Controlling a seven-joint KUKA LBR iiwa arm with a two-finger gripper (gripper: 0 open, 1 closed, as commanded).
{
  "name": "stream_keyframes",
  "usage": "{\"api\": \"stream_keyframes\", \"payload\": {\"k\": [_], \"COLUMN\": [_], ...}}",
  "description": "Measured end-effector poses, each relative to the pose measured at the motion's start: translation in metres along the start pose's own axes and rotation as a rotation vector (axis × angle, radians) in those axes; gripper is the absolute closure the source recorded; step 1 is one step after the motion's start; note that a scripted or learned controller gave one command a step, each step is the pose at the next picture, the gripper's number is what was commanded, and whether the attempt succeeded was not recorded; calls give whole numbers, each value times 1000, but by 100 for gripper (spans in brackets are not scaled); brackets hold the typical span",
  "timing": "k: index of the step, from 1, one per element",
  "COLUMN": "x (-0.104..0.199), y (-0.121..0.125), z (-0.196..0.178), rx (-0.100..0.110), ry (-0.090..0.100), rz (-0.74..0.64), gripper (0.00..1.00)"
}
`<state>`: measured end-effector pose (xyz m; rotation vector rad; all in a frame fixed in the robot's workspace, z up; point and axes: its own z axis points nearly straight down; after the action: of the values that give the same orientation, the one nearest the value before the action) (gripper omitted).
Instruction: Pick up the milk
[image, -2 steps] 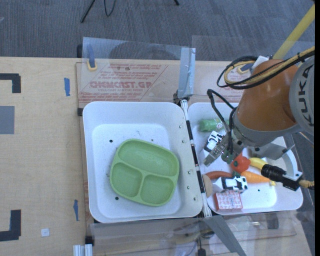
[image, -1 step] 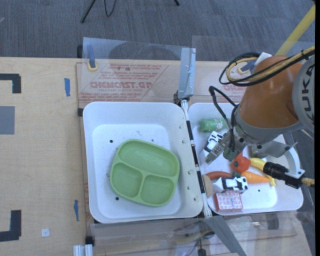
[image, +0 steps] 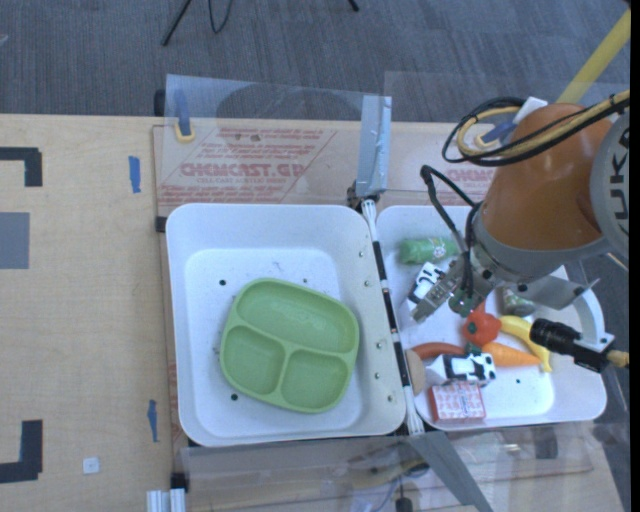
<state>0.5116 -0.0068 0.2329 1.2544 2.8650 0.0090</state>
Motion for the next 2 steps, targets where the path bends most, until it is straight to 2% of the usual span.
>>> {"api": "stream_keyframes", "payload": {"k": [1, 2], "x": [-1, 22], "y": [1, -24], "z": [-10, 10], "rx": [-3, 12], "ry": [-3, 12], "rz": [0, 53], "gripper": [100, 100]}}
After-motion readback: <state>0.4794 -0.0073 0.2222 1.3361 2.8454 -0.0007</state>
